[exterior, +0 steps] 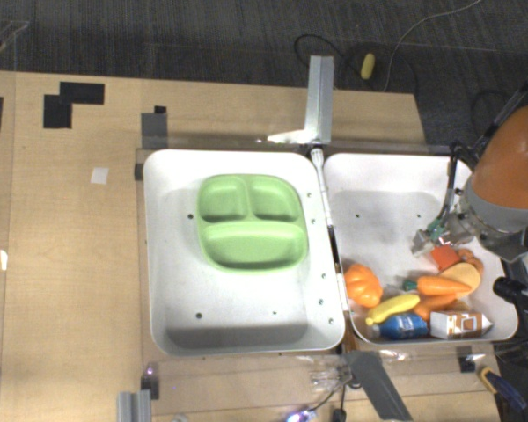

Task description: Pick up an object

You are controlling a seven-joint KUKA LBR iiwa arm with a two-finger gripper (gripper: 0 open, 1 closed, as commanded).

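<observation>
The grey arm point(510, 178) with its orange band reaches in from the right, wrist angled down and leftward, the claw point(433, 236) low at its tip.

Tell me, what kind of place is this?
Probably a robotics lab: a robot arm reaches over two white bins on a wooden bench, one holding toy food, the other a green plate.
</observation>
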